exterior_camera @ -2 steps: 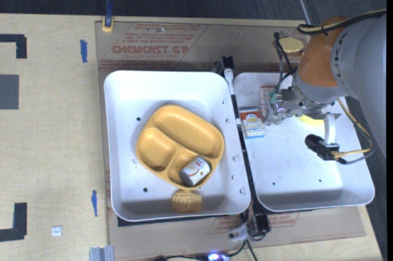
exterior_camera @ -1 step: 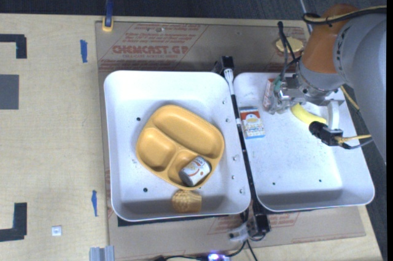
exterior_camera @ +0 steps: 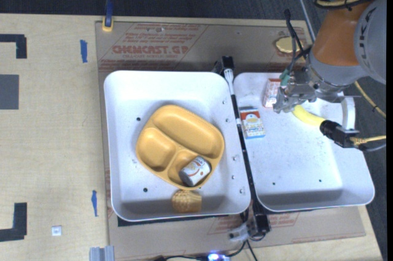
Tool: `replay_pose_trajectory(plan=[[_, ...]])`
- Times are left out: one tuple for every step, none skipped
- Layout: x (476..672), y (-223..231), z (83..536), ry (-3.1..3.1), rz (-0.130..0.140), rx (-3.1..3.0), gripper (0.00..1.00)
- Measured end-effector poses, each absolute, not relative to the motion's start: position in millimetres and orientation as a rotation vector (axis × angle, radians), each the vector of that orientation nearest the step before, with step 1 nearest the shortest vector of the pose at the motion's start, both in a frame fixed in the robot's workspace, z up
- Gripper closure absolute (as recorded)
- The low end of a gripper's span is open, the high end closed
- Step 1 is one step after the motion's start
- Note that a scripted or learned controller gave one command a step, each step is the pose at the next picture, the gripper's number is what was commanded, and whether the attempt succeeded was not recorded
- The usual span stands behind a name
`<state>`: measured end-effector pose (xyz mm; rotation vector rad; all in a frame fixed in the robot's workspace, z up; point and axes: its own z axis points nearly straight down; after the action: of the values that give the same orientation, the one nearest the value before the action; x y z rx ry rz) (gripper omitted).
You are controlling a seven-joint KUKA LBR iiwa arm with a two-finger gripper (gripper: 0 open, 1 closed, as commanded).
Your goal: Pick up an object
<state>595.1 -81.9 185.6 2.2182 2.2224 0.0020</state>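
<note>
My gripper [exterior_camera: 287,99] hangs low over the far part of the right bin [exterior_camera: 307,183], its grey wrist and orange band reaching in from the right. A yellow banana [exterior_camera: 309,116] lies just right of it, partly under the wrist. A pink-and-white packet [exterior_camera: 270,94] lies right beside the gripper on its left. A small red, white and blue box [exterior_camera: 252,124] rests near the bin's left wall. I see nothing lifted off the bin floor.
The left bin [exterior_camera: 123,131] holds a yellow divided tray [exterior_camera: 175,131] with a small can [exterior_camera: 195,172] in one compartment, and a brown round item [exterior_camera: 186,200] by the front wall. A black connector with cable [exterior_camera: 338,132] hangs from the arm over the right bin.
</note>
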Motion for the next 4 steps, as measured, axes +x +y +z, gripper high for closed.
replay_pose_trajectory(plan=[[594.7, -82, 185, 2.223, 0.000, 2.219, 0.00], [593.2, -137, 96, 2.222, -0.002, 2.222, 0.00], [575.0, -114, 89, 2.203, 0.003, 2.214, 0.00], [667.1, -121, 86, 2.222, 0.001, 2.218, 0.00]])
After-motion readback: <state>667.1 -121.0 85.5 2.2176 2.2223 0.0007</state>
